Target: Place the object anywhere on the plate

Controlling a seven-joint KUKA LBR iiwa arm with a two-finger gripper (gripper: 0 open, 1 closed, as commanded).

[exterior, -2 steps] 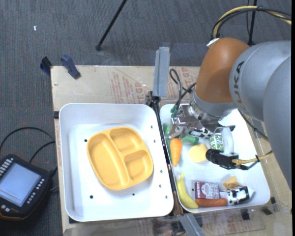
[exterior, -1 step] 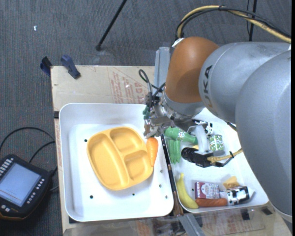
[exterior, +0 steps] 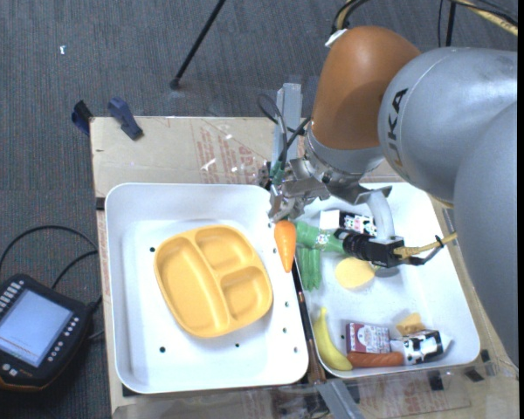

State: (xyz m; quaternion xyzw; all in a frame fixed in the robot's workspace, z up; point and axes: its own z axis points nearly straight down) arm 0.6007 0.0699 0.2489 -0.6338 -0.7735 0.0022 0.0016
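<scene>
A grey KUKA arm [exterior: 437,120] with an orange band above the wrist leans in from the desk's right side, its pincer [exterior: 282,209] lowered over the seam where the two white bins meet. A toy carrot [exterior: 285,243] hangs point-down directly under the pincer, its top touching the fingertips, which appear pressed onto it; the carrot sits over the left bin's [exterior: 140,208] right rim, just beside the plate.

The yellow three-compartment plate [exterior: 214,279] lies in the middle of the left bin, tilted slightly askew to the bin's walls, its compartments bare. The carrot's tip is near the plate's upper right corner but apart from it.

In the right bin [exterior: 454,295], a green toy vegetable [exterior: 311,256] lies along the left wall, just beside the carrot. A pale yellow round piece [exterior: 355,274] rests near the bin's middle, with a small black-and-white carton [exterior: 356,223] beyond it toward the far wall. Along the bin's near edge lie a banana [exterior: 329,344] at the left corner, a brown-and-white box [exterior: 368,333], a red-orange stick-shaped item [exterior: 375,359], a wedge of yellow cheese [exterior: 410,324] and a second black-and-white carton [exterior: 421,346] on its side.

Beyond the bins, the desk's [exterior: 183,147] cardboard-coloured top shows at the far edge. A handheld control pendant [exterior: 31,332] with a lit screen rests on the carpet off the desk's near left corner.
</scene>
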